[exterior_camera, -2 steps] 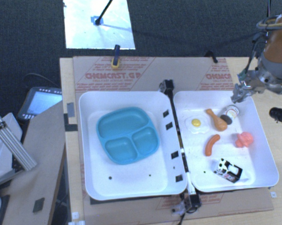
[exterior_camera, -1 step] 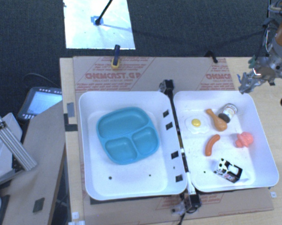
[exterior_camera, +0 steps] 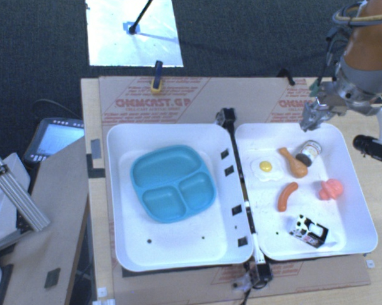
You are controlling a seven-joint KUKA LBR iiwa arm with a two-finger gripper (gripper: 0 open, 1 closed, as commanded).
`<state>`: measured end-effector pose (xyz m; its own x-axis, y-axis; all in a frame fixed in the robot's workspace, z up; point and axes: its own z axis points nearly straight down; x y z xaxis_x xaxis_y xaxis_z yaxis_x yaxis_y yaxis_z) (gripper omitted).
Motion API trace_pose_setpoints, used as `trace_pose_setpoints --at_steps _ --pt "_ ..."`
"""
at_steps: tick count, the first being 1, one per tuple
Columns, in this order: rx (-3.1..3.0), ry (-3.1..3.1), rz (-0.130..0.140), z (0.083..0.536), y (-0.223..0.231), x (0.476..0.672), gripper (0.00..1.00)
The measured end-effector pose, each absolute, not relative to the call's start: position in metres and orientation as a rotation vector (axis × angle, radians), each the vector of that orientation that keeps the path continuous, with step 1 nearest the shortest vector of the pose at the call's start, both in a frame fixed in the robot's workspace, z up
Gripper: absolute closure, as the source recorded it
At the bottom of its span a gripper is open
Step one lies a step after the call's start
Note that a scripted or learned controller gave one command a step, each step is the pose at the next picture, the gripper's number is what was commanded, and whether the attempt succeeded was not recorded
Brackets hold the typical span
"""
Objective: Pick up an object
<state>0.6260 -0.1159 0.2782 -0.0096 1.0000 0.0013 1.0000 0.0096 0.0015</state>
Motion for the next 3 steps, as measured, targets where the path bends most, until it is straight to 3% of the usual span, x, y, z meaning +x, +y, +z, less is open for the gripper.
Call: trace_pose_setpoints --at_steps 3 --pt "2.213 2.232 0.001 0.243 0.02 0.574 1.0"
